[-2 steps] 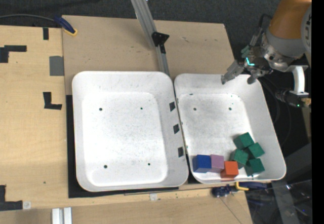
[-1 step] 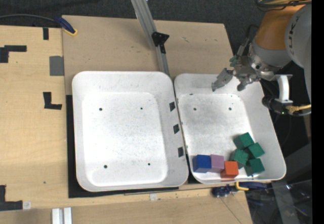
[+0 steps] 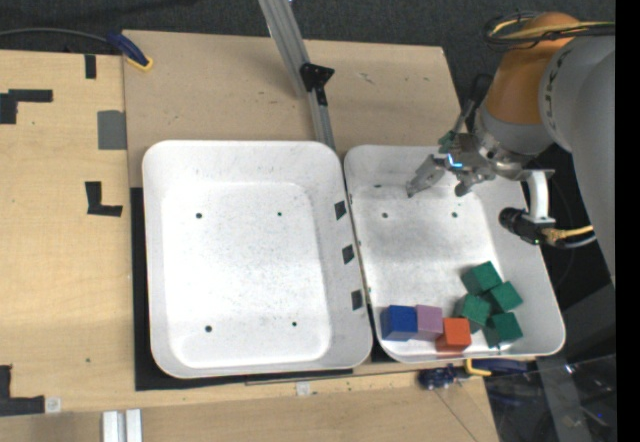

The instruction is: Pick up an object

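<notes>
Blocks are what I'm after, and every one of them sits in the near end of the right bin (image 3: 400,170), while the left bin (image 3: 170,170) beside it has nothing for me.

Reading across that cluster from the left: a blue block (image 3: 400,320) lies against the near wall, a pale purple block (image 3: 429,319) touches its right side, and an orange block (image 3: 456,332) is pressed in next to that. Further right, several green blocks (image 3: 488,300) are heaped together, some tilted and leaning on each other, close to the bin's right wall.

My gripper (image 3: 440,176) hangs over the far end of the same bin, well apart from all of this, with its two fingers spread and nothing between them.

My worry is the crowding. The three blocks in the row touch one another, so if I come down on the purple one, I judge my fingers would land on top of its neighbours rather than slide beside it. The blue and orange ones sit near the wall and corner, where a finger could strike the rim. The green pile looks unsteady; a tilted face may slip out as I close, or I might shove the heap aside and grasp air. A poorly aimed descent anywhere else would just meet bare bin floor.
</notes>
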Robot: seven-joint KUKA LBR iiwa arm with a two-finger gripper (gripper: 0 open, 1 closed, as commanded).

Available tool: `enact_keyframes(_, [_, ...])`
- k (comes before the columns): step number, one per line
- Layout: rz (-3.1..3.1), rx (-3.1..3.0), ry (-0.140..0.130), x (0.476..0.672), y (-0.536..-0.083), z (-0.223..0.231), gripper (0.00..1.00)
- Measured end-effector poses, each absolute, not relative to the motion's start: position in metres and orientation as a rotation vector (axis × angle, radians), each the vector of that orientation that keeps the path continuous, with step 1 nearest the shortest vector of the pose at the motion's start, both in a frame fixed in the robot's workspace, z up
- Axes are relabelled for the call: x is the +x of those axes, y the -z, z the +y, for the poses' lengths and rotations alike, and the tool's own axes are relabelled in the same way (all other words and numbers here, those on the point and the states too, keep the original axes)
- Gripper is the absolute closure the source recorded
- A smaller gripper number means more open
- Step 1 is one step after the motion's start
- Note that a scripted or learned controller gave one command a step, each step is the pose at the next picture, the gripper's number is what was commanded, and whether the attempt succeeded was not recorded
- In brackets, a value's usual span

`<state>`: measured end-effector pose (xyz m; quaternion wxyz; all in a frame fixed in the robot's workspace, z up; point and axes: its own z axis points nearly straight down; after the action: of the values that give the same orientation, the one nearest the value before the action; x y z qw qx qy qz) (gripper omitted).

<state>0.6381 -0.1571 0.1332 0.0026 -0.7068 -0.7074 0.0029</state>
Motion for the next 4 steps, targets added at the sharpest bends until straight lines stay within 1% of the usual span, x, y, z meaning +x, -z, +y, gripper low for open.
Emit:
enact_keyframes(1, [-2.220,-2.217,-0.007,0.637,-0.088,-0.156,0.00])
enact_keyframes(2, [-2.225,-2.218,-0.003,0.638,-0.102,-0.156,1.00])
enact_keyframes(3, [-2.227,-2.222,0.005,0.644,-0.164,-0.152,1.00])
enact_keyframes(4, [-2.227,-2.223,0.004,0.649,-0.221,-0.160,1.00])
